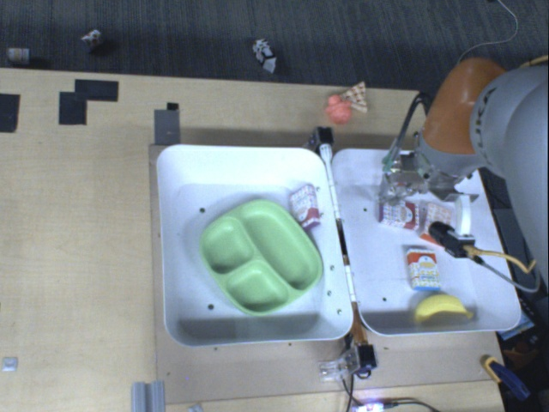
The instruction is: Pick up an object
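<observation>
Red-white packet [401,215], right bin, flat

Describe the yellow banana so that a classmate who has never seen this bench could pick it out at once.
Start with the two white bins side by side and take the right bin, where the arm reaches in. Go to its near edge: the banana lies there near the corner, just below a small orange and white carton. It is the only yellow, curved thing in that bin; its neighbours are flat printed packets.
</observation>
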You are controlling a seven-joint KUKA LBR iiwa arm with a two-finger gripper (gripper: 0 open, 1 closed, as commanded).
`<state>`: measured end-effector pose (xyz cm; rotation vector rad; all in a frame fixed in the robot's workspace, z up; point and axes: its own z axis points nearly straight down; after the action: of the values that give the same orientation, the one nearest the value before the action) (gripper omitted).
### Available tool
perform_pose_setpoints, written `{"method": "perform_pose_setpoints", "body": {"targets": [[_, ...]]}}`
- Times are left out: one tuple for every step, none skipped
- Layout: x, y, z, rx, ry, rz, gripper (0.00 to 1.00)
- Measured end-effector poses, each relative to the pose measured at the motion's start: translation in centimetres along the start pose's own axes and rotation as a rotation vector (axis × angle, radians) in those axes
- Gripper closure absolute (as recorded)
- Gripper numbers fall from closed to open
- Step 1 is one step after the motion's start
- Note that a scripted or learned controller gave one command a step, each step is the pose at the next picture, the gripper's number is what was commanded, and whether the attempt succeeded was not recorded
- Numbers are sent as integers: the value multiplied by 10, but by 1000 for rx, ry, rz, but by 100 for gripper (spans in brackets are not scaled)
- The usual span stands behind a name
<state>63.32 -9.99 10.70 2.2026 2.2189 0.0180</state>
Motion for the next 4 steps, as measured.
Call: {"method": "perform_pose_setpoints", "body": {"targets": [[-96, 6, -25, 14, 0, 5, 100], [-94, 6, -24, 14, 2, 4, 0], [-43, -31, 9, -6, -7, 5, 0], [-42, -29, -3, -12, -6, 2, 100]]}}
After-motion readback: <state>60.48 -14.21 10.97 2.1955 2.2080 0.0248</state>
